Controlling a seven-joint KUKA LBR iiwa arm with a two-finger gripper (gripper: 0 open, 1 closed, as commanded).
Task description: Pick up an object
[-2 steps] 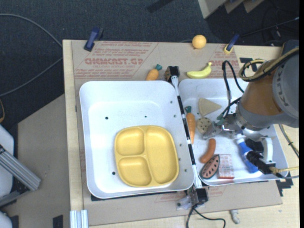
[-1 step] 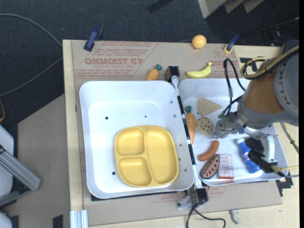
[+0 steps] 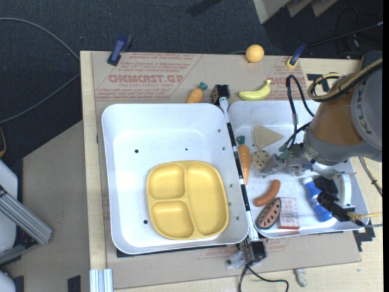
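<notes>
My gripper (image 3: 281, 162) hangs low over the middle of the right bin (image 3: 276, 111), on the grey arm with its orange band (image 3: 338, 125) coming in from the right. Just left of it lies a round speckled cookie (image 3: 261, 159), and a tan wedge (image 3: 267, 137) sits behind it. A carrot (image 3: 244, 157) rests along the bin's left wall. In front of the gripper lie a red sausage (image 3: 267, 192), a watermelon slice (image 3: 268, 213), a small packet (image 3: 288, 213) and a blue object (image 3: 316, 198).
The left bin (image 3: 121, 132) holds a yellow divided plate (image 3: 187, 198). Behind the bins, on the board, are a banana (image 3: 255, 91), an orange ball (image 3: 255, 53), a small orange toy (image 3: 196, 95) and blue clips (image 3: 118, 49). Cables run by the arm.
</notes>
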